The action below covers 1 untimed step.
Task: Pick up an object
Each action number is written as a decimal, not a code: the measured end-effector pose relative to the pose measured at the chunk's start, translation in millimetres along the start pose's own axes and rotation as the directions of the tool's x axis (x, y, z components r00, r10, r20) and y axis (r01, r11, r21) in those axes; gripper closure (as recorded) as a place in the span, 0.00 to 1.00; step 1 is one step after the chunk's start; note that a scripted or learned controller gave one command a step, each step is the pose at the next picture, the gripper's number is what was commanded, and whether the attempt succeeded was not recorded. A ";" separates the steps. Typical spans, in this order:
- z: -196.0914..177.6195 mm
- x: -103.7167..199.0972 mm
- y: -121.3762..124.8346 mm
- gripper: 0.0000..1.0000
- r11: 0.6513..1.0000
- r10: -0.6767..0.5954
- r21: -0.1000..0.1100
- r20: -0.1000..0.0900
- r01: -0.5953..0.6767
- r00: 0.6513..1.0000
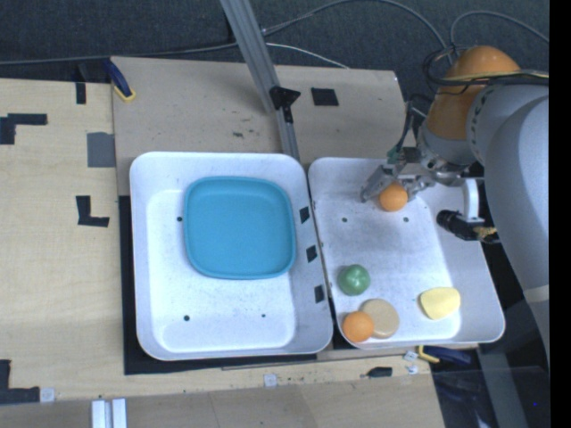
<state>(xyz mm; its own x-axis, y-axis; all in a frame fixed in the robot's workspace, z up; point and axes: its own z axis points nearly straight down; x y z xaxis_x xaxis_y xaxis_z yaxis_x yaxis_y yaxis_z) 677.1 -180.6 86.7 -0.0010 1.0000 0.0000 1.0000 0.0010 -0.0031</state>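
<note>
Wooden table boards carry two shallow white bins side by side, with dark floor and loose cables beyond the far edge. Up in the far part of the right bin sits a small orange ball, and the end effector is right on top of it, its grey fingers spread to either side of the ball so that the ball lies between them; whether they truly pinch it or merely straddle it cannot be told from this angle. Nearer the front of the same bin lie a green ball, a second orange ball touching a tan round piece, and a yellow lump off to the right. Beside it, the left bin holds a blue square plate. A grey metal post slants up between the bins.
</note>
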 end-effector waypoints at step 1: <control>-12.4 0.2 0.8 1.00 1.000 -0.001 -0.002 0.001 0.001 1.000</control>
<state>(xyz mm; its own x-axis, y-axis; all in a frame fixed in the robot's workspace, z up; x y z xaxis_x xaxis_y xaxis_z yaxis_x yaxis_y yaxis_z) 678.0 -180.4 99.1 -0.0017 1.0000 -0.0009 1.0000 0.0017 -0.0006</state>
